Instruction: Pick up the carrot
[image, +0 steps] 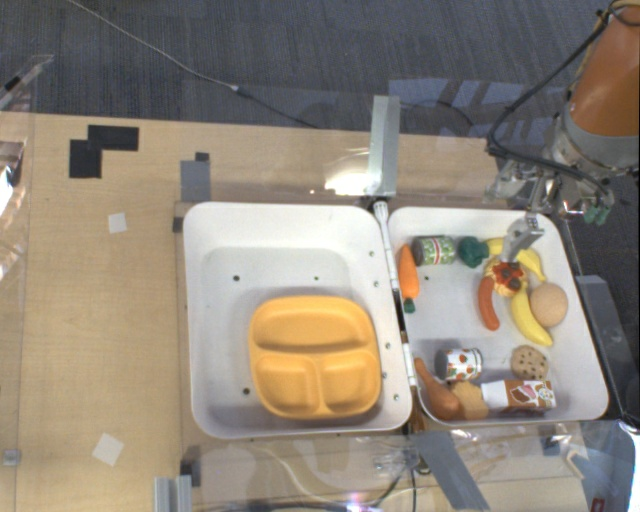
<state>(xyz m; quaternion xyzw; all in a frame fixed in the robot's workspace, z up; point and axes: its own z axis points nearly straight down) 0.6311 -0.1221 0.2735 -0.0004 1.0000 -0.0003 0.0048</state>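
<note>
The two-finger gripper (521, 238) hangs above the right white bin (590, 395); whether its claw is spread or pressed together cannot be told. Centre it over the orange, green-tipped plastic carrot (408, 275) lying against the bin's left wall, then close across the carrot's narrow width.

Legible text: we read none | small white can with red label (459, 364): print too small to make out | green-labelled can lying on its side (434, 250): label blurred | brown-and-white packet (524, 394): markings unreadable | black patches on bench (100, 147): blank
</note>
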